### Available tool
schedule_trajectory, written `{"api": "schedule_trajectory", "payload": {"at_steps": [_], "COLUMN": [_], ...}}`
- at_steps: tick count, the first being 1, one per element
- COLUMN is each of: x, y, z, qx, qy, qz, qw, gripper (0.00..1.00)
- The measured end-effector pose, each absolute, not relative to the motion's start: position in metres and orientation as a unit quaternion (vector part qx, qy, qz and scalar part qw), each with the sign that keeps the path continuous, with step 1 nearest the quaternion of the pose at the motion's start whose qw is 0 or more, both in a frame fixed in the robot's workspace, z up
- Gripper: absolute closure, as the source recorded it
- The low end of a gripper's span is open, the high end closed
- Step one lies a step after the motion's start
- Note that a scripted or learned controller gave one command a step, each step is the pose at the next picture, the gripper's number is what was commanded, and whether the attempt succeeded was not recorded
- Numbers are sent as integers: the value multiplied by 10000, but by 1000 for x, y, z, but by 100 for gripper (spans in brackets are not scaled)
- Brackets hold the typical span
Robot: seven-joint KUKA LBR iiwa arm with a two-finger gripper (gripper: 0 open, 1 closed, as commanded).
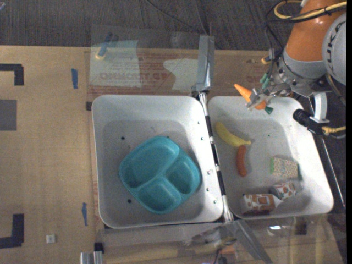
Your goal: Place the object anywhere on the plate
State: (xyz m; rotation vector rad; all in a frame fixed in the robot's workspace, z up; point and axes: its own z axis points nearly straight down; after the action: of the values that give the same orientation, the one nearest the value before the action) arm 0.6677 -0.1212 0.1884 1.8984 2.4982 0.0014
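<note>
Camera view gives you both white bins side by side on the table [44, 164], seen from above at a slant. Your arm [313, 34] comes in from the upper right, its orange band above the wrist, and the end effector [264, 95] sits over the far rim of the right bin [308, 202]. You can see a small orange carrot [246, 94] with a green tip at the fingers; it looks pinched between them, raised above the bin floor.

Look to the left bin [110, 120] and you find the teal plate [159, 173], divided into compartments, lying slightly right of that bin's centre, well apart from the carrot.

Below the end effector in the right bin you have a yellow banana [231, 135] near the left wall, a red-orange sausage [241, 160] just beside it, a patterned packet [284, 168] to the right, and two small cartons [269, 198] near the front wall.
</note>
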Motion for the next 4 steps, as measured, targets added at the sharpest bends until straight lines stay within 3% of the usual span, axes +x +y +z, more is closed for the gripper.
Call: {"api": "schedule_trajectory", "payload": {"at_steps": [1, 2, 3, 4], "x": [639, 564, 565, 575], "y": [-7, 58, 57, 121], "z": [203, 206, 206, 329], "qx": [5662, 6187, 6195, 6684], "qy": [8243, 7856, 7850, 7438], "qz": [5, -3, -1, 6], "qw": [2, -8, -5, 10], "gripper": [100, 100, 0, 0]}}
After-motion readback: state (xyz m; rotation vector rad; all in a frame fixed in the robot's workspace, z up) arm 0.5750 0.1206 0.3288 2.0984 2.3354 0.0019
